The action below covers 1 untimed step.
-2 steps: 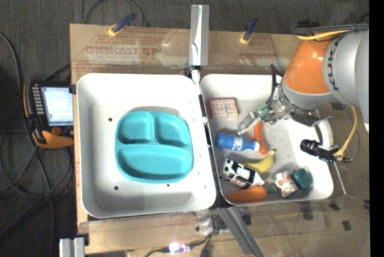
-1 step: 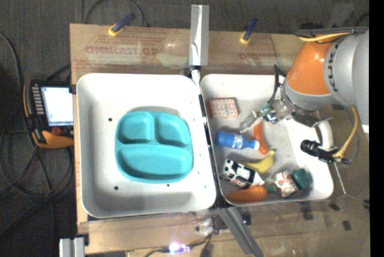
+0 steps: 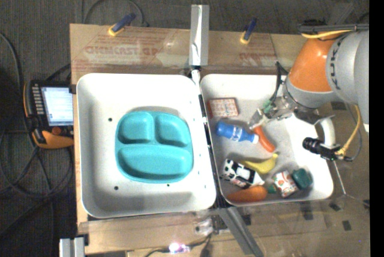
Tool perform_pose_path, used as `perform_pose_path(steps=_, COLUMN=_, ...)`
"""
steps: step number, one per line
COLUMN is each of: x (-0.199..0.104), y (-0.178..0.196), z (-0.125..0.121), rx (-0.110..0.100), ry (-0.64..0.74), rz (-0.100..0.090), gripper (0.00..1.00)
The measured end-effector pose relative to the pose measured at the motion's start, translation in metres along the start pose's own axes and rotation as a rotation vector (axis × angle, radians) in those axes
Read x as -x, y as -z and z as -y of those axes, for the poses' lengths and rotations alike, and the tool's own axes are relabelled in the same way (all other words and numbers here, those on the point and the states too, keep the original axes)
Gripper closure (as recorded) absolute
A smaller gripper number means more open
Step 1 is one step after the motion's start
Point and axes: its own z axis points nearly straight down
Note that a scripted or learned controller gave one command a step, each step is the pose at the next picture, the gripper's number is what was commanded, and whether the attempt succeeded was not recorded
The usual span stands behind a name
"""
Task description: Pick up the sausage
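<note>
The gripper [image 3: 268, 113] is positioned over the upper middle of the right bin [image 3: 324, 190]; its opening cannot be determined. The sausage [image 3: 263, 137], orange-red, is located just below it, lying slantwise beside the blue bottle [image 3: 236, 133]. A turquoise divided plate [image 3: 154, 146] is seated in the left bin [image 3: 96, 105].

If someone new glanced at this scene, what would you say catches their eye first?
Probably the turquoise divided plate, alone in the left bin. Next, the arm's orange band above the right bin, with the gripper hanging over a clutter of toys: a blue bottle, a banana and a cow figure.
</note>
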Motion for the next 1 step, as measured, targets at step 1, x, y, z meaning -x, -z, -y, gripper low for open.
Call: perform_pose_path(steps=1, x=0.0026, y=0.1081, z=-0.0491, rx=-0.014, ry=0.425, rz=-0.004, gripper=1.0)
